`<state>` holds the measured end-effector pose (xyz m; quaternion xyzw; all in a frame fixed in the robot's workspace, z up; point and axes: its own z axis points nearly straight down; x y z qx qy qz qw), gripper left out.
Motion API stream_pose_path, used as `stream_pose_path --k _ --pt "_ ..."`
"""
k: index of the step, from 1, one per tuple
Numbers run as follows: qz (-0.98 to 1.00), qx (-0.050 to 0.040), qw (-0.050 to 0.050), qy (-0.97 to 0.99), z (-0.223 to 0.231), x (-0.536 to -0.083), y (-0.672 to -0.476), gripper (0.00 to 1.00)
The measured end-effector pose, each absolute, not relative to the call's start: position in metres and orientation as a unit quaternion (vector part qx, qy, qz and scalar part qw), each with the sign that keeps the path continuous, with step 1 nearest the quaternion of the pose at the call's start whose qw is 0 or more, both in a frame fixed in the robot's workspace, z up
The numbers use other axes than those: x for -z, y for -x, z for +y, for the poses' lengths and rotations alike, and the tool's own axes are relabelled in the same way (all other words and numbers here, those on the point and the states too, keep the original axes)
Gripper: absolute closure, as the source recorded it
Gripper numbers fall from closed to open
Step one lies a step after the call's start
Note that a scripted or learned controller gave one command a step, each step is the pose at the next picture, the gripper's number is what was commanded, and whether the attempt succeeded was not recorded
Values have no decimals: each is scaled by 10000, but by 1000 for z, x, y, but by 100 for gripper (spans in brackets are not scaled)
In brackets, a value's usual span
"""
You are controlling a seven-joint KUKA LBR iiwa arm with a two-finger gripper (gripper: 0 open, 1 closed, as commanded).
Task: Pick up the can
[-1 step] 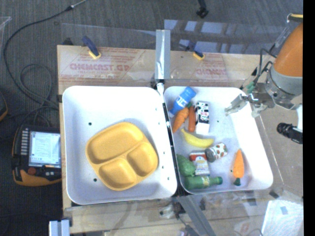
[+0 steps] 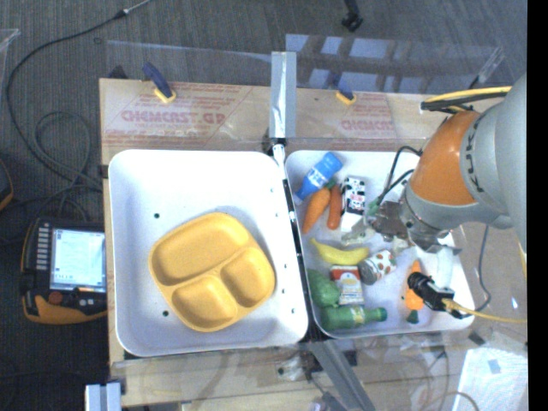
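A: Left first; shallow white plastic left bin (image 2: 137,195) holds one yellow three-compartment moulded tray (image 2: 214,270), smooth and matte, lying at a slant near the bin's middle.

B: Right bin?

A: Shallow white plastic right bin (image 2: 467,302), crowded; blue crinkled packet (image 2: 320,175) at its top left; two orange carrots (image 2: 324,209) side by side below that; small black-and-white printed carton (image 2: 354,195) just beside them; curved yellow banana (image 2: 339,252) lying across; green leafy vegetable piece (image 2: 324,291) and a green bottle on its side (image 2: 355,318) along the near wall.

B: The can?

A: Small metal can with red-and-white printed label (image 2: 377,265); near the bin's middle, just right of the banana's tip; it lies tipped, grey round end facing lower left, long axis running lower left to upper right as far as I can judge.

B: And the claw?

A: Grey two-finger gripper (image 2: 387,221) under the orange-banded wrist; it hangs just above the can in the picture, toward the bin's far side; so the can lies down and slightly left of it; open or closed, cannot tell, parts too dark and tangled; nothing visibly between them.

B: Next move?

A: Judgement only; short shift toward the near wall, fingers across the can's long axis; smooth rounded metal may roll or slip.
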<state>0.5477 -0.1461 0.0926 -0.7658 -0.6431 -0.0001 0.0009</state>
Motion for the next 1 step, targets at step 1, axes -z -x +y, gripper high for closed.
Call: stream_pose_path --k 1 --pt "-6153 69 -84 7883 -165 -92 -491 0"
